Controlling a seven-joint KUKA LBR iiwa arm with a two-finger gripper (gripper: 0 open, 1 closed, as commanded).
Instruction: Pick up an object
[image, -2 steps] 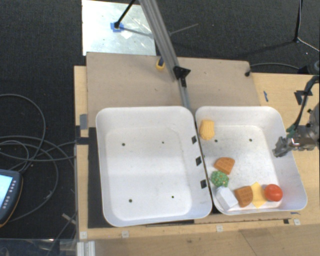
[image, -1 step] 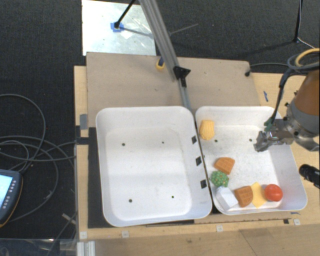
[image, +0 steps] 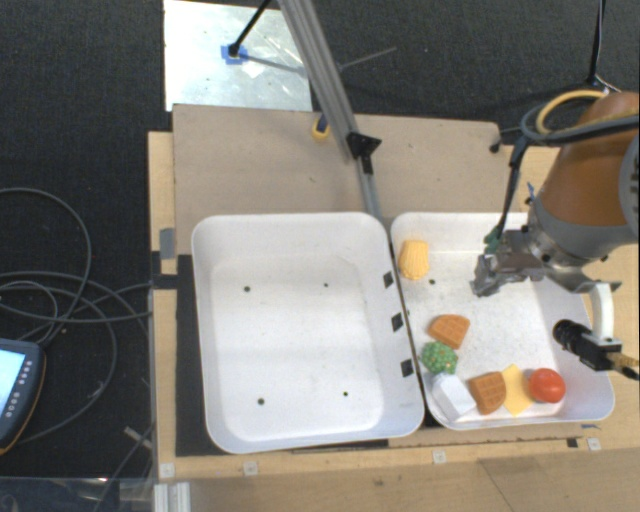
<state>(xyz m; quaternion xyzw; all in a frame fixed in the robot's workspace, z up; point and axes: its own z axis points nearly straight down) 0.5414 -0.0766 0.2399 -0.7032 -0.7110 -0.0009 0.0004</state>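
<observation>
Hovering over the right bin (image: 590, 405), the tool (image: 490, 278) sits above bare floor between the yellow corn-like piece (image: 414, 259) and the orange wedge (image: 450, 330); whether its tips are apart or together I cannot tell from this slant. Every candidate lies in that right bin, and the left bin (image: 215, 240) on the surface holds none. Nearest is the orange wedge, just below and left of the tool, lying apart from its neighbours. It looks like toy food: probably light, fairly stiff and smooth, so likely to skid if pinched off-centre. Its narrow middle seems the best hold. The green piece (image: 438, 357) touches a white block (image: 452, 395), and the red ball (image: 546, 385) would roll.
</observation>
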